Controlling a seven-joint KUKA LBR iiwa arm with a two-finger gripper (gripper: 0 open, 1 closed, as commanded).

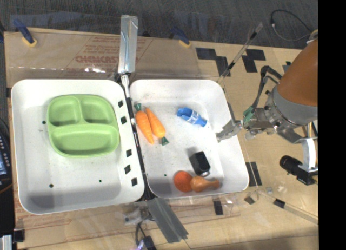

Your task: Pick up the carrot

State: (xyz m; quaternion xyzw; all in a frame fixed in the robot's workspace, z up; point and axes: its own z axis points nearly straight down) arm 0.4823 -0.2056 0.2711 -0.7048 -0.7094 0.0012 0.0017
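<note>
Carrot [150, 125] lay well off from my fingers [230, 131], inside the right bin [178, 87], long axis diagonal, green tops pointing toward far and near ends. Grip state: couldn't tell.

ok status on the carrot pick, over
Gripper at right bin's right wall, holding nothing. Carrots untouched near divider. Blue item lies between.

tray [84, 124] in left bin [27, 151] | carrot [150, 125] in right bin [178, 87]
</note>
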